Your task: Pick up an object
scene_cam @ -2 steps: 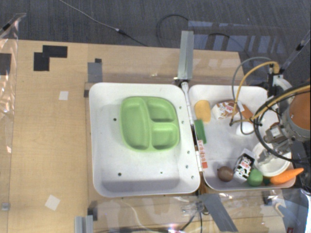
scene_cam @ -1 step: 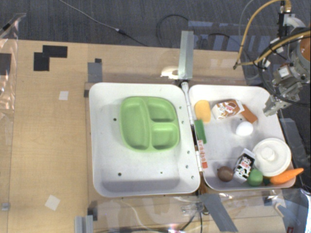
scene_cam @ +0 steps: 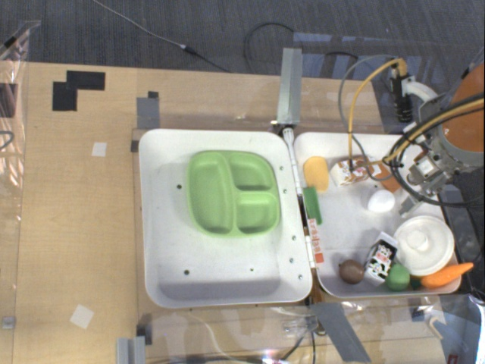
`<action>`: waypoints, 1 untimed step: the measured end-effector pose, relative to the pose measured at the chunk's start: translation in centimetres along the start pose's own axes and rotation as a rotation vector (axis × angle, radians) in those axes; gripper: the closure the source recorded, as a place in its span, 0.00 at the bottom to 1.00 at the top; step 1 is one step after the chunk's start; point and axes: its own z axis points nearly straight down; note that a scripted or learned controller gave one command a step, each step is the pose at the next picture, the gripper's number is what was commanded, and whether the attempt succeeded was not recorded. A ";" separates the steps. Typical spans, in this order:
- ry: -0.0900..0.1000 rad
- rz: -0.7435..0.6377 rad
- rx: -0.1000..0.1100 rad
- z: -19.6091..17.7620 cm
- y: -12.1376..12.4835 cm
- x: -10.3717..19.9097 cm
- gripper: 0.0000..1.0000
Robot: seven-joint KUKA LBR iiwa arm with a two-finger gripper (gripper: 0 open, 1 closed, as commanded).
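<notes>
The left bin [scene_cam: 163, 264] holds a green divided tray [scene_cam: 232, 192], lying flat. In the right bin [scene_cam: 333, 268] a yellow piece [scene_cam: 316, 173] lies far left, a white ball [scene_cam: 381, 201] sits mid-bin, and along the near wall — a brown ball [scene_cam: 350, 271], a cow-print carton [scene_cam: 381, 258], a carrot [scene_cam: 445, 276]. The gripper [scene_cam: 424, 174] hangs over the far right; whether its jaws are apart or closed cannot be told.

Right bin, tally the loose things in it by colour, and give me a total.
Right bin, as far as visible:
Yellow: 1
Green: 2
Orange: 1
Brown: 1
White: 2
Printed cartons: 2
Total: 9
</notes>
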 end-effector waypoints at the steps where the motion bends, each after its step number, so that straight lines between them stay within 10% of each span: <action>1: 0.010 -0.076 0.011 -9.3 -7.7 -0.6 1.00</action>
